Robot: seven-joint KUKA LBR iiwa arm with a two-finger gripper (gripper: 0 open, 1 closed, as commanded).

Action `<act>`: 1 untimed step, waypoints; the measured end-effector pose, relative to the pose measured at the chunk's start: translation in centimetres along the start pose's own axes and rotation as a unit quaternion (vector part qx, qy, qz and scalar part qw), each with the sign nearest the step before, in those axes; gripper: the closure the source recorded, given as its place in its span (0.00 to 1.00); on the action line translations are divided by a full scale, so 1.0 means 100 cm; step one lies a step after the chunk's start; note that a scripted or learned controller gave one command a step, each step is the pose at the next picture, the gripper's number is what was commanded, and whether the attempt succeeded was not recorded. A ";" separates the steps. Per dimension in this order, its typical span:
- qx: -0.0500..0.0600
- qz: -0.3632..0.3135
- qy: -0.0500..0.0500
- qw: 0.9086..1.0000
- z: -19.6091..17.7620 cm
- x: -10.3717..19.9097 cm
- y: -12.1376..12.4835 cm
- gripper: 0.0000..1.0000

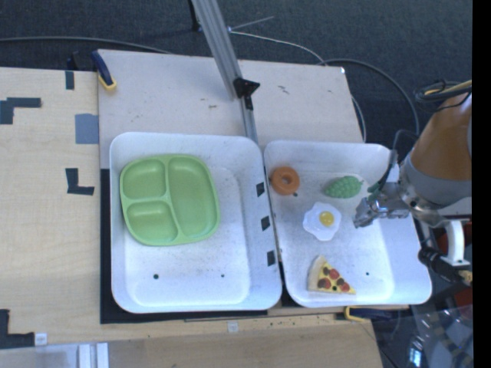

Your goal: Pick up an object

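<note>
Pizza slice [330, 277] near front; fried egg [322, 221] just left of fingers [360, 219].

Doughnut [285, 180], green grapes [343, 186], fried egg [323, 221] and pizza slice [329, 276] lie apart in the right bin [399, 282].

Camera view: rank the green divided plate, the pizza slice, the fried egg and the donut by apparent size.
1. green divided plate, by far
2. pizza slice
3. fried egg
4. donut
The egg and pizza slice look close; that order is unsure.
</note>
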State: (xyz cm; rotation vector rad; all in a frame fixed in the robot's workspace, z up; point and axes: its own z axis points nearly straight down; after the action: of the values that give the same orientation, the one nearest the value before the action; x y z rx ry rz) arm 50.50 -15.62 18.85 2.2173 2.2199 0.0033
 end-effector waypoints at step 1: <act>0.001 0.000 0.000 1.000 -0.025 0.000 0.001 1.00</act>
State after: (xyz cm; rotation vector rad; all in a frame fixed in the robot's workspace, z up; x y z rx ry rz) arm 50.57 -15.60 21.35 2.2188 2.2221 0.0011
